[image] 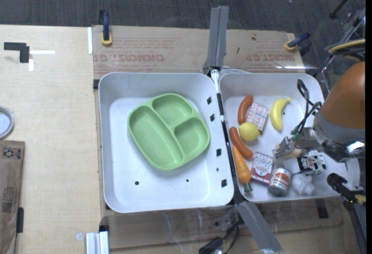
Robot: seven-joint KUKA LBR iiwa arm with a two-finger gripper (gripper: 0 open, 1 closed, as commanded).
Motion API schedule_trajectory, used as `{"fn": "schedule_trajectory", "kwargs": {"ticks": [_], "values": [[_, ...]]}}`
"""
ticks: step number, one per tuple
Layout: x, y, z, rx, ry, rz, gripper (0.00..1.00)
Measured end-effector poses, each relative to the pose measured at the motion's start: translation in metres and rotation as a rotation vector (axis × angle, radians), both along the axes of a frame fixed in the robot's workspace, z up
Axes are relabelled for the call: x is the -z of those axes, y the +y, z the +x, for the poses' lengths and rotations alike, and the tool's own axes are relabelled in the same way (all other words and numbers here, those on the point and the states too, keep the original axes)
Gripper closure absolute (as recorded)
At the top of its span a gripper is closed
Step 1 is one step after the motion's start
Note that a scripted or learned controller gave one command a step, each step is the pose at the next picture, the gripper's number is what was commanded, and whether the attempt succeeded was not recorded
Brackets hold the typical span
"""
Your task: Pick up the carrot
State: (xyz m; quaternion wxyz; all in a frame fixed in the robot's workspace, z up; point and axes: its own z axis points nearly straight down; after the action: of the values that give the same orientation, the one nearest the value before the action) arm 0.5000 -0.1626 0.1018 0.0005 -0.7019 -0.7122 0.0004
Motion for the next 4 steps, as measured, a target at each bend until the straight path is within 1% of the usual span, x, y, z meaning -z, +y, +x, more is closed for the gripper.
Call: {"fn": "schedule_trajectory", "kwargs": {"ticks": [1,2,3,4], "values": [[-0.175,-0.03,0.012,0.57,0.002,-0.003,1.0],[-0.114,-0.021,0.097,0.154,0.001,-0.002,1.0],[-0.209,-0.034,0.124,-0.199,-0.002,-0.003,1.0],[-0.228,-0.057,0.16,-0.8,-0.004,-0.003,1.0]]}}
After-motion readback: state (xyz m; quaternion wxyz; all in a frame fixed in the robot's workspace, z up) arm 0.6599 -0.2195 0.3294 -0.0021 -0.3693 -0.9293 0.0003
